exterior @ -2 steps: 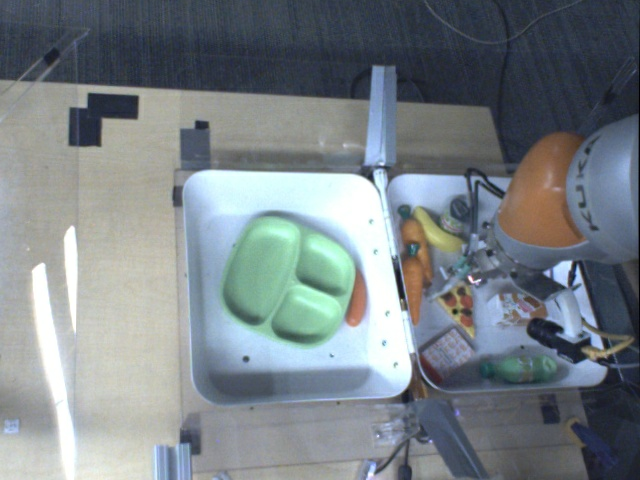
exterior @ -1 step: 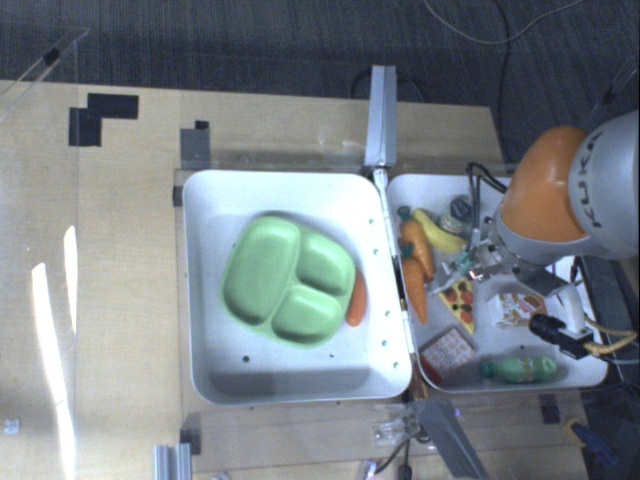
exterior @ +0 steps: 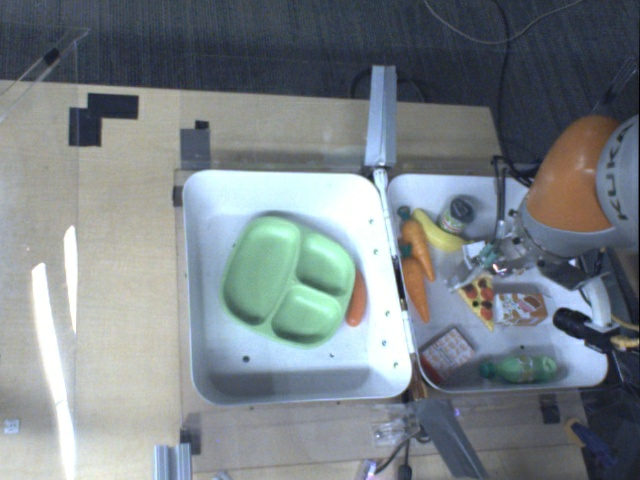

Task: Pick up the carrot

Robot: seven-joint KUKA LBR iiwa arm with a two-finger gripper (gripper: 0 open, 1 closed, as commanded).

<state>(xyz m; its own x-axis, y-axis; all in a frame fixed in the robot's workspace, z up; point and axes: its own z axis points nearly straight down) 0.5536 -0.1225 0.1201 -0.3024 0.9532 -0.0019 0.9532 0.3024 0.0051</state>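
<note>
Hanging over the middle of the right bin (exterior: 598, 373), the gripper (exterior: 492, 258) has the nearest carrot (exterior: 416, 251) just to its left, lying against the divider with its long axis running up and down the view; whether the tool is clenched or released cannot be told. Another carrot (exterior: 355, 302) rests in the left bin (exterior: 200, 298) beside the green plate (exterior: 288, 280). A banana (exterior: 438, 230) touches the near carrot's top, and a pizza slice (exterior: 480, 298) and packet (exterior: 520, 308) crowd the space below the gripper.
</note>
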